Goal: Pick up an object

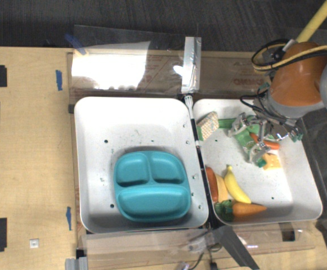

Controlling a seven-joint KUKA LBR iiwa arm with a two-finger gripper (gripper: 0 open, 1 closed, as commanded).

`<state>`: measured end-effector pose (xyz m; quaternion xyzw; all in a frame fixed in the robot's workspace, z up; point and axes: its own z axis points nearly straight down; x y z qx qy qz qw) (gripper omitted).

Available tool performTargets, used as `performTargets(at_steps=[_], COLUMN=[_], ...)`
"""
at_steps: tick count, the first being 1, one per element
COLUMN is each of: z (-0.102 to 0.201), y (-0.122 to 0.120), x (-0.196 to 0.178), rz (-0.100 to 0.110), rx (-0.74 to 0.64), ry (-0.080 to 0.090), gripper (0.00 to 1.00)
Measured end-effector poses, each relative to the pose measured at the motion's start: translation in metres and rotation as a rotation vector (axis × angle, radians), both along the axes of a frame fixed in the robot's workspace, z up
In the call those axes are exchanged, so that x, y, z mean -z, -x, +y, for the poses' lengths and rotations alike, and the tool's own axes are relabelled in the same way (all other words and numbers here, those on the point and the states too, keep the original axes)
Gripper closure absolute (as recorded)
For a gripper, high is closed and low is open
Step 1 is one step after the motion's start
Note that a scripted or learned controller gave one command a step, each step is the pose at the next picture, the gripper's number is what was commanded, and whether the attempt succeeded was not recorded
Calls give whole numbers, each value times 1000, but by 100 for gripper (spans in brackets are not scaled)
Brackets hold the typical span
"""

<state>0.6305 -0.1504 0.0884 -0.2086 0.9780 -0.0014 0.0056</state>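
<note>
gripper (259, 145) low in right bin (304, 201), over green and orange bits (267, 159) | open or shut: can't tell | banana (236, 187) lying nearer the front, apart from gripper, beside carrot (247, 209)

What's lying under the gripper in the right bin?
Under the gripper, in the right bin, lies a small cluster of toy food: green, orange and red pieces. The metal parts cover the middle of it, so I cannot tell the pieces apart or name them.
</note>
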Motion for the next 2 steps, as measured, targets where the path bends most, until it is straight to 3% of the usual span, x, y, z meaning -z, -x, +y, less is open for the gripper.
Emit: performTargets(at_steps=[1, 2], z=[31, 32], y=[9, 5], x=[-1, -15], rz=[2, -12], rx=[-52, -49], ry=[-1, -2], gripper=[0, 100])
